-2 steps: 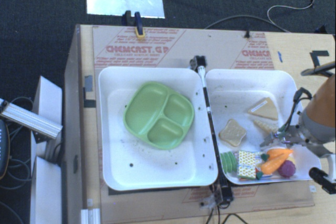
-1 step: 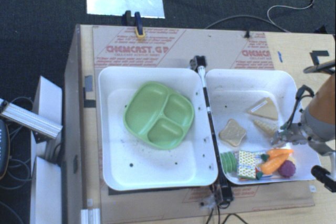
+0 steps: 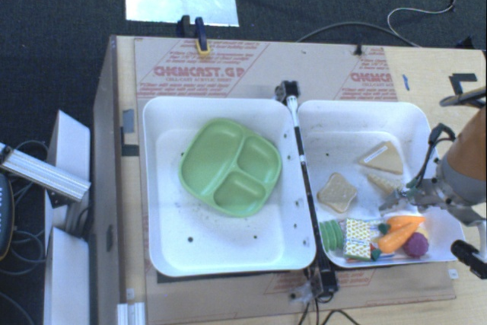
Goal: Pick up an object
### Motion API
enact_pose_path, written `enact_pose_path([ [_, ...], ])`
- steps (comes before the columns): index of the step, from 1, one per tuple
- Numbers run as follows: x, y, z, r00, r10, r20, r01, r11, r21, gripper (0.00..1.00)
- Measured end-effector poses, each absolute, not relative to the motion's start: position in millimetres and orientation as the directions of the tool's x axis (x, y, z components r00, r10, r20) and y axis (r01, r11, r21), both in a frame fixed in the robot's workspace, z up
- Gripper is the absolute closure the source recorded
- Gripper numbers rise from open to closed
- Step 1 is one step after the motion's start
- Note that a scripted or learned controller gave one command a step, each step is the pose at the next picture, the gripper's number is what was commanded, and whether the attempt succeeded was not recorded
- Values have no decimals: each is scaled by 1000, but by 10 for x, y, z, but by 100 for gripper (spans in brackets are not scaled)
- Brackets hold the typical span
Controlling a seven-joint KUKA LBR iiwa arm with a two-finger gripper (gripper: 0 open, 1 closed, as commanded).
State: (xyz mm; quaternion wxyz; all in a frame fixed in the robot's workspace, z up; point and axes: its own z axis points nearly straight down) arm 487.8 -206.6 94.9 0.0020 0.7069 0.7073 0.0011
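Dark carpet surrounds my bench (image 3: 228, 65); my claw (image 3: 411, 198), grip unclear, hovers lower right over the orange plastic carrot (image 3: 396, 234), nothing lifted yet.

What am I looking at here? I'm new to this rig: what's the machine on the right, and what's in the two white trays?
One camera looks down at a slant on a bench. The grey arm reaching in from the right is the robot; its gripper hangs over the right bin. That bin holds toy food: a bread slice, a pale wedge, an orange carrot, a purple piece, and green pieces. The left bin holds a green divided plate. Nothing visibly held.
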Motion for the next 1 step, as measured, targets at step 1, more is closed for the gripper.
enact_pose_path([
  [1,4867,-2063,841,0,1000,0,1000,0,1,0],
])
